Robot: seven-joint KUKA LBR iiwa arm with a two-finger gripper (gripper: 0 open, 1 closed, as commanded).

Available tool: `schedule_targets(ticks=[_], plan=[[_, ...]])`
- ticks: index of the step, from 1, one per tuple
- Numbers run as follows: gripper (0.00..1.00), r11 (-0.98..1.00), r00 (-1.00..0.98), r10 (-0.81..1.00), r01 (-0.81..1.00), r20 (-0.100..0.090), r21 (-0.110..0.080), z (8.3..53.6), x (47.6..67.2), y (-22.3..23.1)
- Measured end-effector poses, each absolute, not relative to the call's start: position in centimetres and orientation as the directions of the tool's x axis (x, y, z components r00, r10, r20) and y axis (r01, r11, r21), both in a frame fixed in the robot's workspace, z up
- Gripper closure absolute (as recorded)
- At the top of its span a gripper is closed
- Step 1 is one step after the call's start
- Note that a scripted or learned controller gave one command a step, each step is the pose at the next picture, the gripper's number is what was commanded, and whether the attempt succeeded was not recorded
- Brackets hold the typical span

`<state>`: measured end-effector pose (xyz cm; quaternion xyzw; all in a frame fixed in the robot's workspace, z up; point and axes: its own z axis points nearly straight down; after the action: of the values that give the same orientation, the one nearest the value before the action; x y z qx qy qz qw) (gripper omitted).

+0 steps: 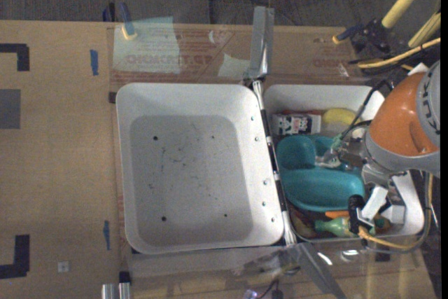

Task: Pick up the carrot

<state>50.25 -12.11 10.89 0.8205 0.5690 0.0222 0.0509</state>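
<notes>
The carrot (pixel 323 225) lies in the right bin (pixel 414 219) near its front wall, a small orange piece with a green end pointing right. It is partly tucked under the rim of a large teal dish (pixel 320 187). My gripper (pixel 335 153) hangs off the grey wrist below the orange band, over the teal items in the middle of the bin. It is well behind the carrot and apart from it. Its fingertips blur into the clutter under them.
The right bin also holds a teal cup (pixel 295 151), a small white carton (pixel 294 124) and a yellow object (pixel 341 115) at the back. The left bin (pixel 126 150) stands beside it, with a metal divider (pixel 260 45) behind the gap.
</notes>
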Motion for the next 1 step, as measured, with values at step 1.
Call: schedule_targets(ticks=[1], plan=[[0.00, -0.650, 0.650, 0.760, 0.759, 0.002, 0.041, 10.06, 55.08, -13.18]])
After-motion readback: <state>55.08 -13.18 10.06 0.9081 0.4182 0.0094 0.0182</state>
